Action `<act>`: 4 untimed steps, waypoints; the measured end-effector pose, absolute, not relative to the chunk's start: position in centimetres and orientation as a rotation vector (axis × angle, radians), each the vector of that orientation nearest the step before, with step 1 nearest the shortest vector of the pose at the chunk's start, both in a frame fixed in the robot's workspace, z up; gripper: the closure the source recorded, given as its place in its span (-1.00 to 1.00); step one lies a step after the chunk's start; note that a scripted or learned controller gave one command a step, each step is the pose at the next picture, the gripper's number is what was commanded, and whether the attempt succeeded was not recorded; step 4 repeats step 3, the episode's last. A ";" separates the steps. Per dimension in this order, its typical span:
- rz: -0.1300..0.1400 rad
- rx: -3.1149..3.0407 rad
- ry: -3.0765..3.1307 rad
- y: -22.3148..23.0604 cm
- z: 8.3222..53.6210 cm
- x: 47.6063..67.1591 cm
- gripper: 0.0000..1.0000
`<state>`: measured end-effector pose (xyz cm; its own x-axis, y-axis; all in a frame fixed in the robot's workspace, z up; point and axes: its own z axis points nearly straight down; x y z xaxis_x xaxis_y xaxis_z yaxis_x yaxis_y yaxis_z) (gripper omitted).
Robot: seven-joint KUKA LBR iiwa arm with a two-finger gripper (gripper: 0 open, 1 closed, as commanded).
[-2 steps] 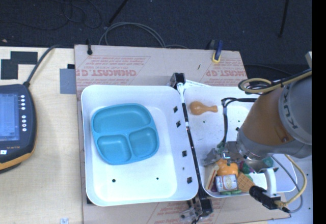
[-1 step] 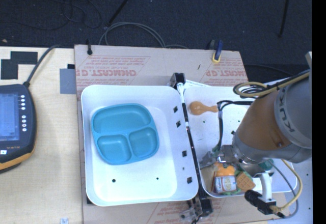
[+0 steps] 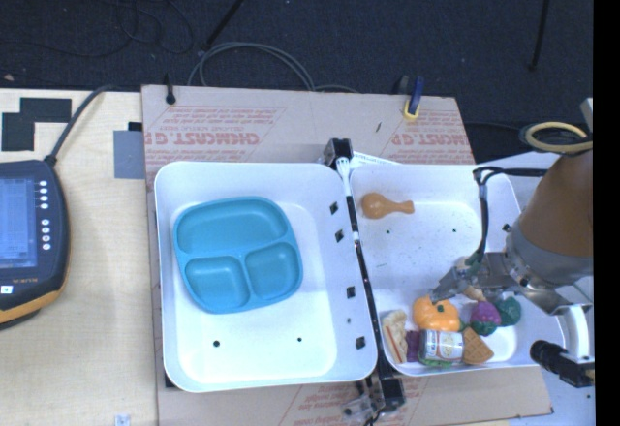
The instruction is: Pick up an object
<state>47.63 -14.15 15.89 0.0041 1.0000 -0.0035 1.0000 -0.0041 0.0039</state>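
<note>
White bins [image 3: 247, 371], two; blue tray [image 3: 237, 253], one; gripper [image 3: 463, 281] possibly open, cannot tell.

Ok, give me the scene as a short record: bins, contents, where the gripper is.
left bin: holds a blue divided plate
right bin: tan chicken drumstick toy alone near the far side; cluster of toys at the near edge
cluster: orange toy, purple toy, small can
gripper: low over the right bin, just above the cluster
grasp: cannot tell
</note>
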 end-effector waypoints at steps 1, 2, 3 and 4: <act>-0.001 2.216 2.223 -18.2 8.4 54.6 -1.00; -0.001 2.220 2.227 -18.2 9.8 54.4 1.00; 0.014 2.206 2.229 -9.4 20.0 58.6 1.00; 0.014 2.206 2.229 -9.4 20.0 58.6 1.00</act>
